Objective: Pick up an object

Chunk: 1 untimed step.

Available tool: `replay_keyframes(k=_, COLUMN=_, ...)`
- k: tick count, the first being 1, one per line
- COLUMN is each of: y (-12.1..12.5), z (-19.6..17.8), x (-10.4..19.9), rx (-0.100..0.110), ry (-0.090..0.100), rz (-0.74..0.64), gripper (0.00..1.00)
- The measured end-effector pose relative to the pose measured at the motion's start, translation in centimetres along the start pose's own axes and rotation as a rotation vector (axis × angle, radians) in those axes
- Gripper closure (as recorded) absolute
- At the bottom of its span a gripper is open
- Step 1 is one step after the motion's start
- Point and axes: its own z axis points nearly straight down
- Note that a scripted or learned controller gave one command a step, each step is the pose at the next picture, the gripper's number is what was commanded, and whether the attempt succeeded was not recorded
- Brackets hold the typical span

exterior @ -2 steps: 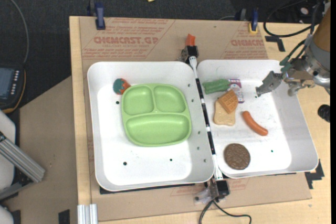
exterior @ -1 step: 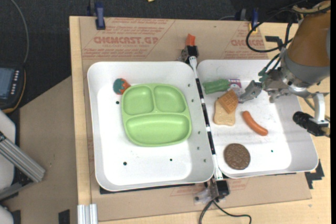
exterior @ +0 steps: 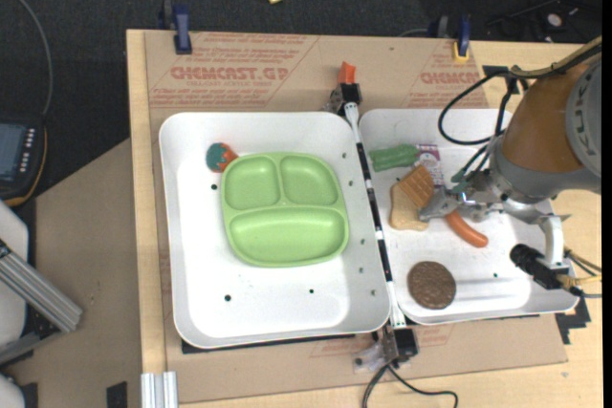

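Arm (exterior: 550, 134): is being reached in from the right over the right bin (exterior: 497, 301), with the orange band above the grey wrist and black cables looping over it.
Wrist: is being held low over the middle of the right bin, the tool end pointed left towards the toast.
Gripper (exterior: 448, 204): is being held just beside the toast's right edge and just above the sausage's left end.
Jaws: whether they are apart or together cannot be told; the metal fingertips are being seen as a small blurred cluster, and nothing is being shown clearly between them.
Toast (exterior: 413, 197): is lying tilted in the left half of the right bin, its right edge touching or nearly touching the fingertips; contact cannot be told.
Sausage (exterior: 469, 230): is lying at a slant just below the wrist, its upper end partly hidden by the gripper.
Green bar (exterior: 394, 157): is lying near the far left of the right bin, just above the toast.
Brown disc (exterior: 432, 285): is lying flat near the right bin's front edge, well apart from the gripper.
Left bin (exterior: 191, 301): is being occupied by a green tray (exterior: 284, 208) with three compartments, lying flat.
Ball (exterior: 221, 156): is resting just beside the tray's far left corner, red and teal.
Bench (exterior: 249, 72): is being covered with brown printed cardboard under both bins.
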Motion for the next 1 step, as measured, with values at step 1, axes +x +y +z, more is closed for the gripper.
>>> replay_keyframes(k=1, y=0.35, z=-1.6, x=0.03, rx=-0.011, ry=-0.002, rz=-0.003, gripper=1.0)
